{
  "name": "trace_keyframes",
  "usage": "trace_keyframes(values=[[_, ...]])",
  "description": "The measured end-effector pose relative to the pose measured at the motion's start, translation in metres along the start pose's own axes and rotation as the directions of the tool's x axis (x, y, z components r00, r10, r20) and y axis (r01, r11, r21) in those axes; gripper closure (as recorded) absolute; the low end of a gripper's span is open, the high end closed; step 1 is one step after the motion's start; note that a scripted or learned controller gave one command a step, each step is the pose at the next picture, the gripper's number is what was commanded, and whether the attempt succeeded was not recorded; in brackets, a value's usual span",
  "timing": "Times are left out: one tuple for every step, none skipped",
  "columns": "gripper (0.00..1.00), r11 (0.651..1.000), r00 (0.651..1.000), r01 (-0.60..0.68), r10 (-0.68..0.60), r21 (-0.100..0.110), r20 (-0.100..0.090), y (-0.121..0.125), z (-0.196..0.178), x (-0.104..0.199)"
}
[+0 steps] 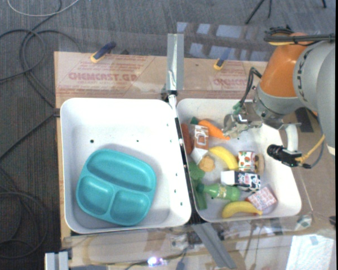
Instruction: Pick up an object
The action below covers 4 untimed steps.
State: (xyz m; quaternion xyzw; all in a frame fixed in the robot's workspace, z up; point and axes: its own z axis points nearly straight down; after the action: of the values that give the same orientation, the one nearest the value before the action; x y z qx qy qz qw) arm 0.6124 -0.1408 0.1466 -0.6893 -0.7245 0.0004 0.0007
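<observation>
Your gripper [237,124] hangs over the far part of the right bin [287,206], just beside the carrot [213,129]; you cannot tell from this angle how its jaws stand or whether anything sits between them.

Going left to right: the left bin [73,122] holds a teal divided plate [116,186], lying flat toward its near left. Past the shared rim, the right bin has a small carton [200,135] beside the carrot, a yellow banana [223,156] in the middle, and a green bottle [219,192] lying on its side below it. Right of those you have a strawberry-printed box [247,161], a black-and-white carton [241,179], a second banana [240,208] near the front rim and a pink packet [261,198] touching it. Both bins rest on the desk [107,77].
</observation>
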Motion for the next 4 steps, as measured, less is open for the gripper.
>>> trace_keyframes(values=[[0.0,1.0,1.0,0.0,0.0,0.0,0.0,0.0,0.0,0.0],[0.0,0.994,0.994,-0.106,0.106,0.0,0.001,0.034,-0.011,0.003],[0.0,0.999,0.999,0.032,-0.032,-0.001,0.0,0.018,0.055,-0.058],[1.0,0.999,0.999,0.033,-0.033,0.008,-0.003,0.016,0.047,-0.057]])
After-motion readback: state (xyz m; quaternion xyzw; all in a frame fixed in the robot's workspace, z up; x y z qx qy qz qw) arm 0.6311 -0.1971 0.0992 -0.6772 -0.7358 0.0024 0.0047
